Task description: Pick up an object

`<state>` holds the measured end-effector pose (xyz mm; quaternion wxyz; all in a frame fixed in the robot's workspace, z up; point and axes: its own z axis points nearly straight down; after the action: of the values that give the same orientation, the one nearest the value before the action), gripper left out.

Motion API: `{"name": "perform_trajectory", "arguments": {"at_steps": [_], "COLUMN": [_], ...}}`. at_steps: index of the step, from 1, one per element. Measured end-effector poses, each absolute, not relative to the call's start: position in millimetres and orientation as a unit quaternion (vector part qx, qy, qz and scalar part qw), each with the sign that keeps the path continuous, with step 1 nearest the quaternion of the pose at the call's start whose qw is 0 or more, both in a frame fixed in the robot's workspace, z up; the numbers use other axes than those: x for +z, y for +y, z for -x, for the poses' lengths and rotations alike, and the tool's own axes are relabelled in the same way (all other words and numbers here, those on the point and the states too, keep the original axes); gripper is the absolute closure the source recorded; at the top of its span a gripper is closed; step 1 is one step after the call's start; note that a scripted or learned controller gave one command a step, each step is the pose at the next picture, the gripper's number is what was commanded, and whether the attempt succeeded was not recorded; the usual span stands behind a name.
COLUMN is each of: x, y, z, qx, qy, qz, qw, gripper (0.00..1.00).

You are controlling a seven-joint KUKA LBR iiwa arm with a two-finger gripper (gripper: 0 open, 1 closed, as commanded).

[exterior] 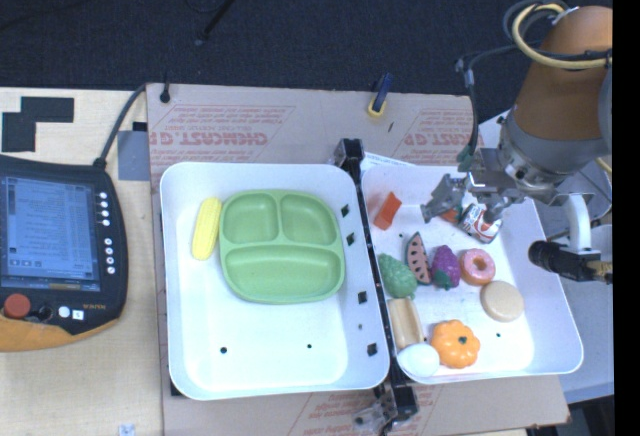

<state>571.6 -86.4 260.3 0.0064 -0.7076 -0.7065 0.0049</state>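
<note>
My gripper [466, 208] hangs over the back of the right bin [545, 324] with its fingers spread open. One grey finger [439, 200] points left. A small red and white can [480, 222] lies by the other finger, and I cannot tell whether they touch. Toy food lies in front of the gripper: an orange-red block [385, 209], a watermelon slice [417, 257], a green broccoli [397, 276], a purple piece [445, 267], a pink donut [477, 267], a beige bun [502, 301] and an orange pumpkin [455, 344].
The left bin [260, 364] holds a green divided plate [281, 246] and a yellow corn cob [206, 227]. A tan stick [404, 321] and a white egg [420, 359] lie along the right bin's near left side. A black divider [368, 264] separates the bins. A teach pendant [55, 239] rests at far left.
</note>
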Motion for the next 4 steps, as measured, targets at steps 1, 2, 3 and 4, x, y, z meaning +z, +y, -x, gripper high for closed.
{"name": "perform_trajectory", "arguments": {"at_steps": [1, 2, 3, 4], "x": [267, 223, 160, 117], "y": [-87, -87, -84, -81], "z": [-573.6, -577.9, -579.2, -580.2], "qx": [0.0012, 0.0017, 0.0021, 0.0019], "qy": [-0.707, -0.707, -0.707, -0.707], "qz": [0.707, 0.707, 0.707, 0.708], "qw": [0.002, 0.002, 0.003, 0.003], "gripper": [0.0, 0.0, 0.0, 0.0]}}
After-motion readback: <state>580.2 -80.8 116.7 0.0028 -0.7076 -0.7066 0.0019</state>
